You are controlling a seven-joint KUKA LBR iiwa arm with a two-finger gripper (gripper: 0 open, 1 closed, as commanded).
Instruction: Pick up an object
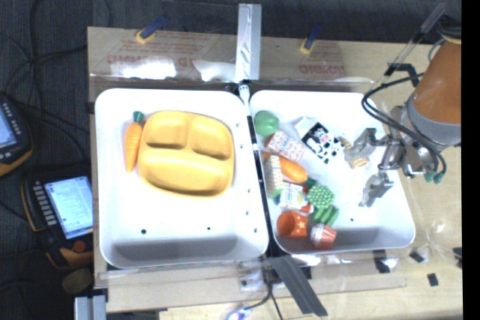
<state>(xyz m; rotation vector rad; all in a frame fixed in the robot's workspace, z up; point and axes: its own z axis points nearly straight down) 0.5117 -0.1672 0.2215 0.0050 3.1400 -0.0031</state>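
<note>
My gripper hangs over the right side of the right bin, fingers spread open with nothing between them. One fingertip lies by a small tan piece; the other is over bare bin floor. To its left is a heap of toys: a black-and-white box, a green ball, a pink patterned packet, an orange piece, a green dotted item, an orange cup and a small red can.
The left bin holds a yellow divided tray with a toy carrot beside it. A grey divider separates the bins. The arm's orange band and cables sit at the right.
</note>
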